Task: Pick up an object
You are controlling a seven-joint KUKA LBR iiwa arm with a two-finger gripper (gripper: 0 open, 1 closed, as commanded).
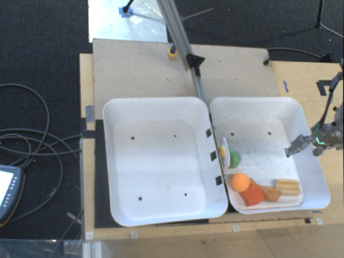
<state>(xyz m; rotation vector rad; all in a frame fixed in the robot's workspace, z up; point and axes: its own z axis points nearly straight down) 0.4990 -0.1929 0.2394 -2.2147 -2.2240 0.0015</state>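
End effector (299, 145): reaching in from the right edge of the frame, hanging over the right rim of the right bin – whether it is released or clenched I cannot tell.
Right bin (252, 112): sitting right of centre, holding every object along its lower edge.
Orange ball (240, 182): lying lower left in that bin, touching the red block (252, 195).
Tan bread-like piece (287, 186): lying at the lower right, just beside an orange-brown piece (271, 193).
Green ball (234, 158): resting against the left wall – a yellow item (223, 152) beside it.
Left bin (161, 160): sitting left of centre on the table (134, 63).
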